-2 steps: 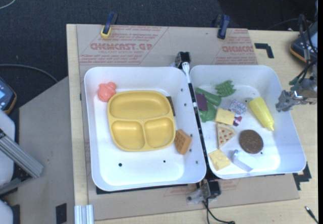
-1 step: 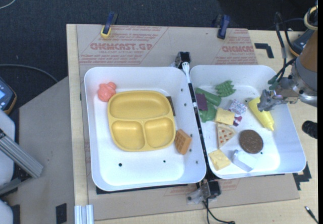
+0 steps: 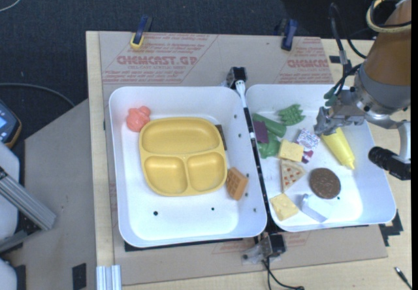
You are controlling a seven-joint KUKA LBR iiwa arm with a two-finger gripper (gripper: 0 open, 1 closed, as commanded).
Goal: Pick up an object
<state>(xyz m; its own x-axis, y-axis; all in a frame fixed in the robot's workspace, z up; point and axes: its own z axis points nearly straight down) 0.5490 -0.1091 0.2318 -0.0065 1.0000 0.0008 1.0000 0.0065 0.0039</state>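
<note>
Yellow plastic corn cob [image 3: 339, 146] lies just under gripper [image 3: 328, 127], slanting toward the right bin's [image 3: 375, 213] right edge; grip state unclear.

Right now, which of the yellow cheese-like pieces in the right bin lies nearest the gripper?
The upper cheese block, just left and below the gripper. The other cheese block sits by the bin's front edge, beyond the pizza slice.

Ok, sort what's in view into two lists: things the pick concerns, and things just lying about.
Job in hand:
tool, over the right bin
yellow banana-like piece and small wrapped piece, nearest it

Lying about:
yellow divided plate, orange piece and waffle in the left bin
brown cookie
pizza slice
green pieces
</note>
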